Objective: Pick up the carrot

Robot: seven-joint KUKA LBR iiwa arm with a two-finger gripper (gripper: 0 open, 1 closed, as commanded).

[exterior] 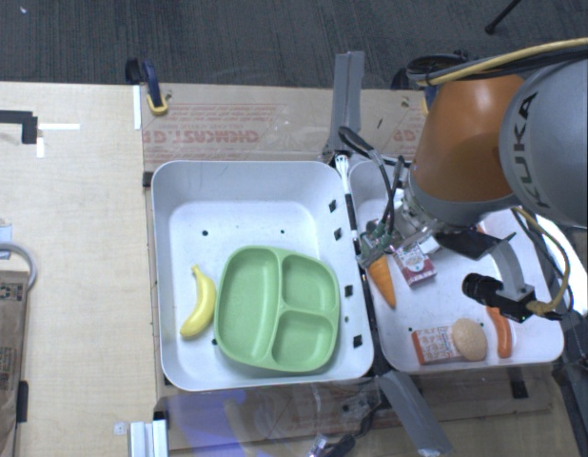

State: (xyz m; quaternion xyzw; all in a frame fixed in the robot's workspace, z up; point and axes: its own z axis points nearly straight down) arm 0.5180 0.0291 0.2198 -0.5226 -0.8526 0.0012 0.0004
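the tapered orange carrot (382,281) lies in the right-hand shallow white bin (537,350), hard against that bin's left wall, thick end up and tip pointing toward the near rim. the grey and orange arm's two-finger gripper (382,239) sits just above the carrot's thick end; the wrist hides the tips, so whether the jaws are spread, pressed together or pinching anything cannot be told. beside the carrot, on the side away from the wall, lies a small red and white packet (417,265), close to the approach. judgement: the grasp should straddle the carrot across its width near the thick end, clear of wall and packet, closing squarely before any lift.
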